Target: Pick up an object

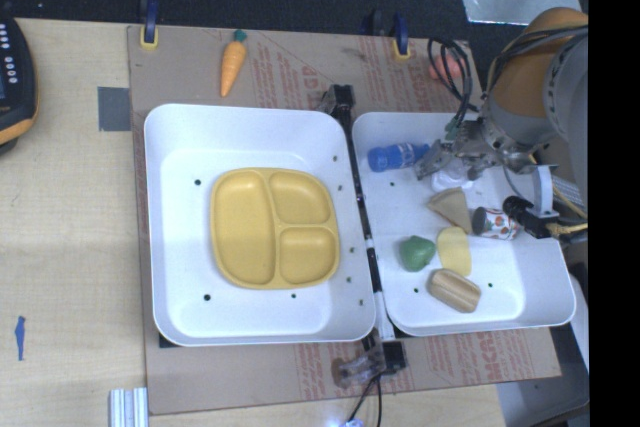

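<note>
My gripper hangs low over the back of the right bin, coming in from the right under the orange-banded wrist. Just to its left lies a blue bottle on its side. In front of the gripper sits a tan wedge. A small dark can with a red-and-white label lies to the wedge's right. Nearer the front are a green lump, a pale yellow block and a brown loaf-shaped piece. I see nothing lifted off the bin floor.
The left bin bears a yellow divided plate. A toy carrot lies on the cardboard behind the left bin. Cables trail behind the right bin. A black and orange device sits at the far left edge.
</note>
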Tool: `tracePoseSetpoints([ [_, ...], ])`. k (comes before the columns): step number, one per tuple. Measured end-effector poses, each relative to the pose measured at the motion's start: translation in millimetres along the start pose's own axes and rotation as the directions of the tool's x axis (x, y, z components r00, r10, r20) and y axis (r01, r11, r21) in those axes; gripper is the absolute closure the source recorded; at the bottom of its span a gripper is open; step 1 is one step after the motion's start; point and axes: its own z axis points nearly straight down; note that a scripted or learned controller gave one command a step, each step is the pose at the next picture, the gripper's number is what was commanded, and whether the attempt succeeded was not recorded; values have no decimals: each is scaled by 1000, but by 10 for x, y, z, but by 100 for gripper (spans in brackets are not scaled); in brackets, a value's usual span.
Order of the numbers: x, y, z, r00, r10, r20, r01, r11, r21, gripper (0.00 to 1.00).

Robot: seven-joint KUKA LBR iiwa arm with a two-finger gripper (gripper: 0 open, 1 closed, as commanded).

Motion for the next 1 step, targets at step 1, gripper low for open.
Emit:
tracePoseSetpoints([
  [1,131,-505,12,1000,-1,-3,1,1000,10,0],
])
